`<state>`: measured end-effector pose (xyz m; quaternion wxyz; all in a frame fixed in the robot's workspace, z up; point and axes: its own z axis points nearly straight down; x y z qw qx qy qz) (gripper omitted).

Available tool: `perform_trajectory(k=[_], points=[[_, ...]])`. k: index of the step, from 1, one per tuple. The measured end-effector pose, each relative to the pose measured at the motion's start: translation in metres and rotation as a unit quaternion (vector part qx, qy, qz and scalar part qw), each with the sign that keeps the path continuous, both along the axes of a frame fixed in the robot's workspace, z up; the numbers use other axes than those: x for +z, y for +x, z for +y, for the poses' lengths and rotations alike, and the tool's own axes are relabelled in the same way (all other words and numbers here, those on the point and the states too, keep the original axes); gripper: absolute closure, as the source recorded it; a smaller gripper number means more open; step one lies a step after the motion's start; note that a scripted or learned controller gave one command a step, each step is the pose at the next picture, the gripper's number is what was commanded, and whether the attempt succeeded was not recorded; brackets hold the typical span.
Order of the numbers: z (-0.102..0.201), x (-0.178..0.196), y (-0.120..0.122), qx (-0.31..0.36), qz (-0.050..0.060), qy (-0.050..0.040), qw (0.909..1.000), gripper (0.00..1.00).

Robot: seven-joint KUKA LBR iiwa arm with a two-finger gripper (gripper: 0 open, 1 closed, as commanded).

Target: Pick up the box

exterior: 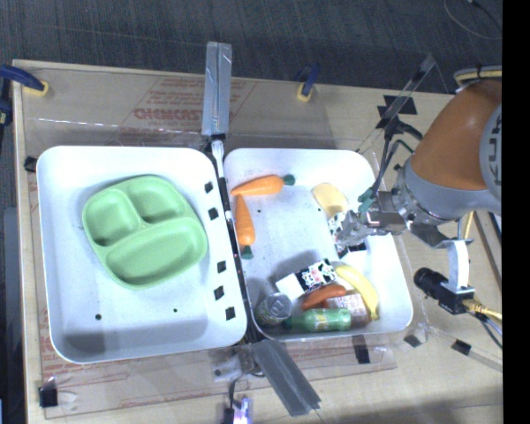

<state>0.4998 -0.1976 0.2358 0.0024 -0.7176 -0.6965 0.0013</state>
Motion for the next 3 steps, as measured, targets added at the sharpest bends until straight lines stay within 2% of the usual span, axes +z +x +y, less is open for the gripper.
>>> perform_trajectory(k=[1,2,3], points=[[0.015,-0.025,-0.013,-0.025,0.000,-0.0004,0.9997,1.00],[-0.010,0.131,0.015,-0.043,-0.002,-0.0013,0.9991,1.00],[0.025,-0.001,-0.017,-0.016,0.001,-0.0002,0.9999,1.00]])
